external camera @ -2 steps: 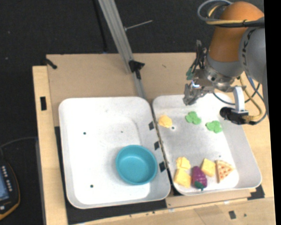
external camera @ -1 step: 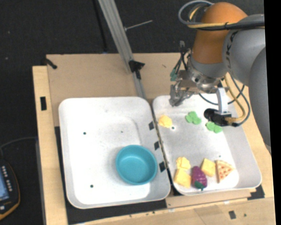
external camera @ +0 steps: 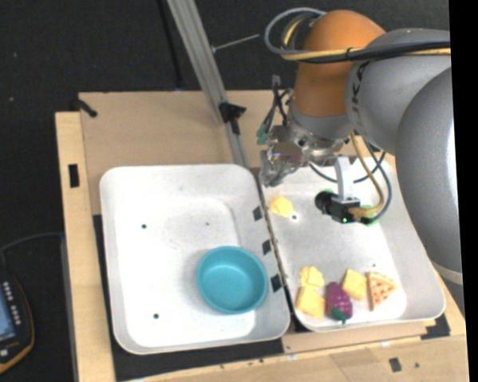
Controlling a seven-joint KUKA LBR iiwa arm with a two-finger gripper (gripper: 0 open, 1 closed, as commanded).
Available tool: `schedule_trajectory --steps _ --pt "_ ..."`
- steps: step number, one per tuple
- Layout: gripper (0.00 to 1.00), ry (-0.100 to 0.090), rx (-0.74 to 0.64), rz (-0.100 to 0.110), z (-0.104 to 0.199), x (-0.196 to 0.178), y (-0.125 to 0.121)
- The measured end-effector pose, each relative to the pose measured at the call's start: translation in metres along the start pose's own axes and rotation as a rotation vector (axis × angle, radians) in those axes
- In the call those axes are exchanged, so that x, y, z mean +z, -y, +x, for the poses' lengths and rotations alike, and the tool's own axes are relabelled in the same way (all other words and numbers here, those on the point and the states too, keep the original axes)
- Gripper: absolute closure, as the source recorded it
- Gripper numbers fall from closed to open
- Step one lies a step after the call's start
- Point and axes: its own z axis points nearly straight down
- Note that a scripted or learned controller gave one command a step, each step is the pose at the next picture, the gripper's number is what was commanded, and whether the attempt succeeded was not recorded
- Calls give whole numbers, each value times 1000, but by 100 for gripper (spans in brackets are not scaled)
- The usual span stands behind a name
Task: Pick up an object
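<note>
Here your gripper (external camera: 276, 170) hovers just above the yellow piece (external camera: 281, 206), near the left wall of the right bin (external camera: 401, 241), probably lined up to grasp it; how open it is, I cannot tell.

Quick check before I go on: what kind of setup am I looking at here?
Most likely a lab bench for robot picking trials: two white bins on a wooden board, toy food and a blue bowl as test items, and a teach pendant at the left edge.
</note>
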Motion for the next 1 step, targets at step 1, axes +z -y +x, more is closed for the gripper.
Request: schedule_trajectory --steps 1 --pt "100 -2 -1 0 58 -13 20"
